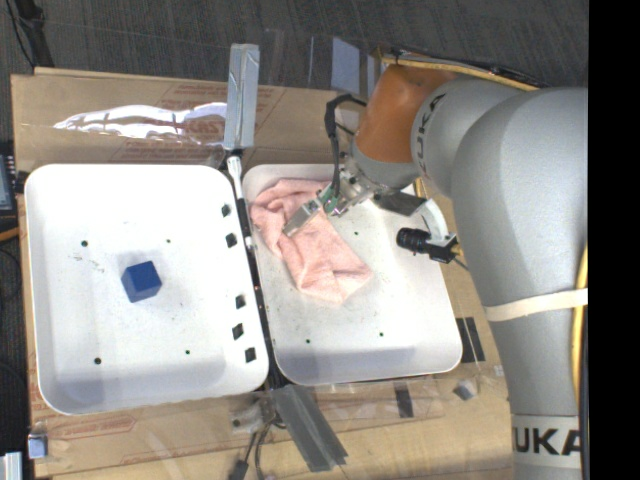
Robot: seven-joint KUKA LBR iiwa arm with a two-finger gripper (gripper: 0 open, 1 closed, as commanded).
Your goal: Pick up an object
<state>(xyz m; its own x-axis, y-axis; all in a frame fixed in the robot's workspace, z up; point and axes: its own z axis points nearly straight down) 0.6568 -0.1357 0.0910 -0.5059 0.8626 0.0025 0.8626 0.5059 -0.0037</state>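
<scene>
A crumpled pink cloth lies in the upper left part of the right bin. My gripper is down on the cloth's upper middle, its grey fingers reaching left from the wrist under the orange band. Cloth folds bunch around the fingertips, so whether they pinch the fabric is hidden. A small blue cube sits alone in the left bin, far from the gripper.
The big grey arm covers the right side of the bench and the right bin's far corner. A black part juts over the right bin's right side. A grey divider with black clips runs between the bins.
</scene>
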